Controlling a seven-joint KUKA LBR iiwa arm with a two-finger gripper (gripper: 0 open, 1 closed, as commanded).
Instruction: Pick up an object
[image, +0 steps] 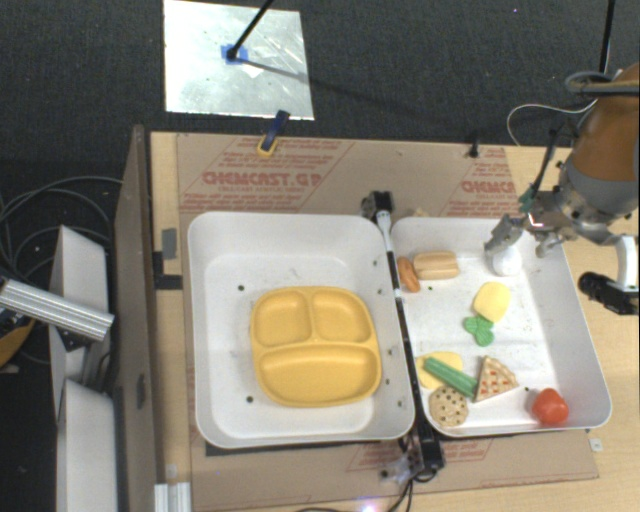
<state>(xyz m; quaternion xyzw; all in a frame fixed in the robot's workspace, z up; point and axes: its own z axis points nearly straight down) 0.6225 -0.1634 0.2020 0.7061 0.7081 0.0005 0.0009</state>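
In the camera view, two shallow white bins are seen side by side on a tabletop (330, 165) covered with brown printed board. The left bin (225, 250) is occupied by a yellow divided plate (315, 345), which lies flat near the middle of the frame with two small compartments toward the top and one long compartment toward the bottom. The right bin (570, 330) is filled with toy food. A tan bread roll (436, 265) is placed near the bin's upper left corner, with an orange sausage-like piece (407, 274) just beside it against the dividing wall. A white object (506, 260) is found at the upper middle of this bin. Below it a yellow lemon-like piece (491, 300) lies touching a small green leafy piece (479, 330). Toward the bottom of the bin, a green pod (450, 377) is laid across a yellow piece (443, 361), a pizza slice (494, 380) is set just to the right of them, a chocolate-chip cookie (449, 406) is seen at the lower left corner, and a red tomato (549, 406) rests near the lower right corner. The grey arm with its orange band (605, 145) is seen at the upper right of the frame. The jaws (522, 232) are positioned just above the white object; whether they are wide or narrow cannot be told, and nothing is seen clearly between them.
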